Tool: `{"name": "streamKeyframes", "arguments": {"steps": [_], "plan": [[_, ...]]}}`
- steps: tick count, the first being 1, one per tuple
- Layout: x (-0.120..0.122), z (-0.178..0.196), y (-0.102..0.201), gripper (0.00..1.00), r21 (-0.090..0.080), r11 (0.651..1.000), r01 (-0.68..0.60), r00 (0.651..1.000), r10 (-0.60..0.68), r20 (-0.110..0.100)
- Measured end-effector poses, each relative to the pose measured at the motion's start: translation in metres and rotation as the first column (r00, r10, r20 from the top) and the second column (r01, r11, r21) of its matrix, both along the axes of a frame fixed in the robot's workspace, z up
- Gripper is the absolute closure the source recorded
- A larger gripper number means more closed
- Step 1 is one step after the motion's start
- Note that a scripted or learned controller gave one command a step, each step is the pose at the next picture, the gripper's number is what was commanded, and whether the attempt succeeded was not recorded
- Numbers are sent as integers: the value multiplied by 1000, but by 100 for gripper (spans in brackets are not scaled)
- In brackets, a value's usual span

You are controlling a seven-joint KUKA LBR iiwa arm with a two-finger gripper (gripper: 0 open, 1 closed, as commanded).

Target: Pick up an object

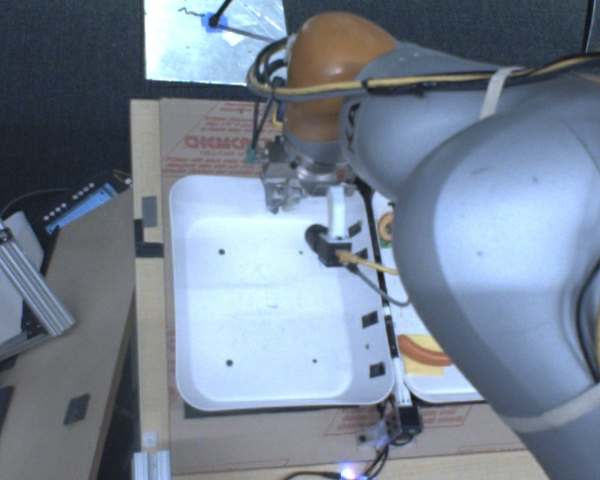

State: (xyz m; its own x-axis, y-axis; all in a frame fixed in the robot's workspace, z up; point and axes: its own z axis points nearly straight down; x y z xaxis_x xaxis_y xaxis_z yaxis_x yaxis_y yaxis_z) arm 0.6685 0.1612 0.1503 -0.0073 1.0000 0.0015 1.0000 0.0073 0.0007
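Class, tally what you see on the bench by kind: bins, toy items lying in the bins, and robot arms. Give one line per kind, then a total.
Bins: 2, left bin and right bin
Toy items: 2, a hot dog and a round piece, both in the right bin, partly hidden
Arms: 1
Total: 5

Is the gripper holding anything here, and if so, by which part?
Cannot be told. The two-finger gripper hangs at the far rim of the left shallow white bin; nothing shows between its fingers.

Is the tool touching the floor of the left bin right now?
Cannot tell. In the camera view the tool sits at the far rim of the left bin, but the slanted angle shows neither clear contact nor a clear gap beneath it.
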Motion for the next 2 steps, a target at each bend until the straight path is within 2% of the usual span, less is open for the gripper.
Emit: {"name": "streamKeyframes", "arguments": {"steps": [1, 2], "plan": [[0, -12, 48, 100, 1, 1000, -1, 1000, 1, 1], [-9, 201, 75, 100, 7, 1000, -1, 1000, 0, 19]]}}
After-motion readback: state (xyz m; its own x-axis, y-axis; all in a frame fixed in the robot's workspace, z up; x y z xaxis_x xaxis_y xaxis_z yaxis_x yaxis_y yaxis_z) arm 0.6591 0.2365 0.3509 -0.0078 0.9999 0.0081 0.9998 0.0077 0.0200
